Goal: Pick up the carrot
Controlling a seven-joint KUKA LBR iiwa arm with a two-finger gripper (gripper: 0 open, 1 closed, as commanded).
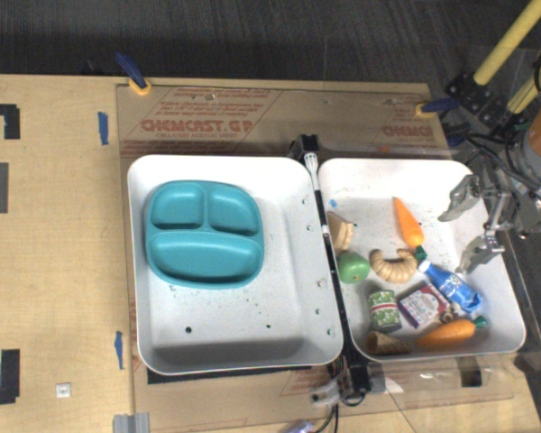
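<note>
Down at the front, toys crowd the right bin [514, 327]. Farther back the carrot [408, 223] lies alone, not picked up yet. Nearby, the gripper [473, 228] hangs spread wide, holding nothing.

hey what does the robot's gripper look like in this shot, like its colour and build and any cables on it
The gripper is bare silvery-grey metal with two slim, angular fingers. Behind them sits a grey metal body with dark cables bunched around it. A sliver of orange shows at the frame's right edge, likely the arm's wrist band. No markings can be made out on it.
</note>
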